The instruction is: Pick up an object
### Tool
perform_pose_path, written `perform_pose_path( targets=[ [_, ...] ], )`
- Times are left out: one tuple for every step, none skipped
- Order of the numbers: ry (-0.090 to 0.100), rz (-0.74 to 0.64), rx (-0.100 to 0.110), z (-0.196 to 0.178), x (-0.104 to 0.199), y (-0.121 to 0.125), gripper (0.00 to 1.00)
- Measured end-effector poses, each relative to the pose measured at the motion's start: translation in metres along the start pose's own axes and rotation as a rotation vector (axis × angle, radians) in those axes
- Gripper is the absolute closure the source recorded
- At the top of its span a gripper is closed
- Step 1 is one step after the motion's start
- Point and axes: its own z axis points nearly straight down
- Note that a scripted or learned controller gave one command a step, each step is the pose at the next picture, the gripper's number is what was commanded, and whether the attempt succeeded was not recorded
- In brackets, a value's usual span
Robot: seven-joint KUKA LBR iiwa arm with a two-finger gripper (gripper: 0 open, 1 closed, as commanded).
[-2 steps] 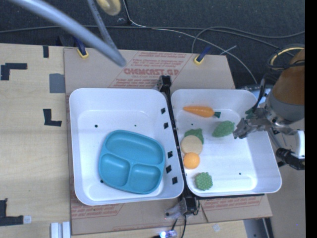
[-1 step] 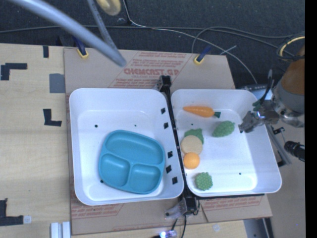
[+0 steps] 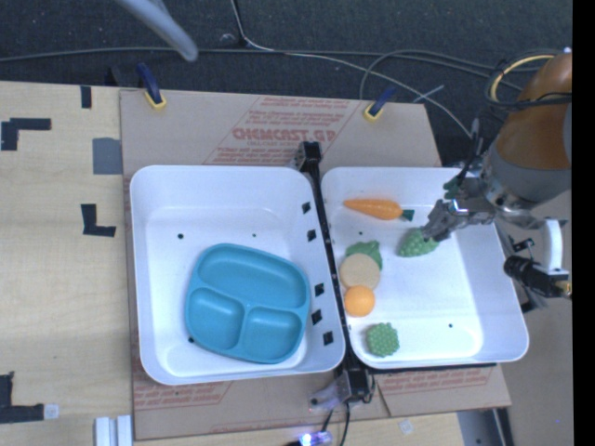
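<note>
Left bin [image 3: 149,277]: holds 1 blue divided tray [image 3: 246,302], 3 compartments, sitting flat toward the bin's near-right area. Nothing touching it.

Black divider strip [image 3: 321,249] runs between the 2 bins, with clips along it.

Right bin [image 3: 483,342], objects left to right:
- Toy carrot [image 3: 374,209], orange with a dark green stub at its right end, lying on its side near the far wall.
- Green leafy toy [image 3: 365,250] just behind and touching a tan round piece [image 3: 359,272].
- Orange ball [image 3: 359,301], just in front of the tan piece, touching or nearly so.
- Green bumpy toy [image 3: 382,339], broccoli-like, near the front wall, apart from the rest.
- Green leafy vegetable toy [image 3: 418,243], mid-bin, right of the carrot tip, tilted with its right end raised toward the gripper.

Gripper [image 3: 442,228]: reaching in from the right, low over the right bin's far-right area. Fingers angle down-left and meet the upper right end of the green leafy vegetable toy. Jaws look nearly together, pinched on that end of the toy; the contact spot is small and blurred, so a firm clamp is likely but not certain. The toy's left end sits at or very close to the bin floor; can't tell if it's off the surface.

Arm [image 3: 530,147]: grey body with orange band [image 3: 548,77] at the upper right, cables looping behind it.

Both bins sit on a cardboard sheet [image 3: 279,128] held by 2 clamps at its far edge.
</note>
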Motion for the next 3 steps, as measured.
perform_pose_path(
  targets=[
    [0.0, 0.0, 0.002, 0.003, 0.046, 0.02, 1.0],
    [0.0, 0.0, 0.001, -0.002, 0.103, 0.022, 1.0],
    [-0.001, 0.001, 0.003, 0.011, 0.155, 0.036, 1.0]
  ],
)
